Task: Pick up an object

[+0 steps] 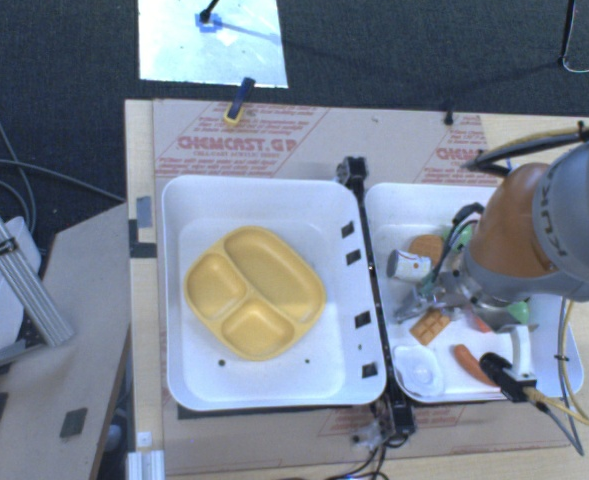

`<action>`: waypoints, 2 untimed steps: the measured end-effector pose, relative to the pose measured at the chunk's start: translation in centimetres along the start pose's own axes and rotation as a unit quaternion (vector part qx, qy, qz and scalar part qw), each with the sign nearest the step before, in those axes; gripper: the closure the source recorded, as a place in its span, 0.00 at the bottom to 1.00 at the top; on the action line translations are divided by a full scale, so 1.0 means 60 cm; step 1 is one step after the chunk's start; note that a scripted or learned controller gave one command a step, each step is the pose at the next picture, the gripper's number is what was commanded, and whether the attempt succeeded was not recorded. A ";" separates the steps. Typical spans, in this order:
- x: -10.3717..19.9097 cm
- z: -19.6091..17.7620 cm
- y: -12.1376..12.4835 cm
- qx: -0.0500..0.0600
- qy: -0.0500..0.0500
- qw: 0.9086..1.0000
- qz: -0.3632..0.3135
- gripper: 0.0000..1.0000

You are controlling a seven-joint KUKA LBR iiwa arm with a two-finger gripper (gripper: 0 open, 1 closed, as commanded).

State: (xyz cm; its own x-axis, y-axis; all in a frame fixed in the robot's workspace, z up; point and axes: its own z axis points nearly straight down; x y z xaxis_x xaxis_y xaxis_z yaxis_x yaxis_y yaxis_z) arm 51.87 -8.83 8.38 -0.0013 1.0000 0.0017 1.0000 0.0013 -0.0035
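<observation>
You see the gripper [424, 298] low in the right bin [474, 196], near that bin's left wall. You cannot tell whether it is open or closed, because the wrist with its orange band hides it from above, and nothing can be seen held in it.

Its metal tip sits between a small white cup [407, 265] lying on its side and a brown ridged cracker [431, 325], just beside both. You cannot tell if it touches either.

Near the front of that bin you find a round white lid [419, 368] and an orange stick [469, 360].

In the left bin [189, 368] lies a yellow divided plate [254, 290].

On the brown sheet [304, 133] under the bins you can read "CHEMCAST GP" in red, repeated; the smaller print is too small to read.
</observation>
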 end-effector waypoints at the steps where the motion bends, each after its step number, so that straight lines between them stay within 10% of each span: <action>1: -0.003 -0.020 0.005 -0.004 -0.002 1.000 0.000 1.00; 2: -0.003 -0.019 0.005 -0.004 -0.002 1.000 -0.001 0.00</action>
State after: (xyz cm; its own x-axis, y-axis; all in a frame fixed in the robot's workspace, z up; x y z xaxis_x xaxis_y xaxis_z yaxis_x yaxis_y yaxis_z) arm 52.15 -8.99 9.52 -0.0024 1.0000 -0.0014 1.0000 0.0024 0.0036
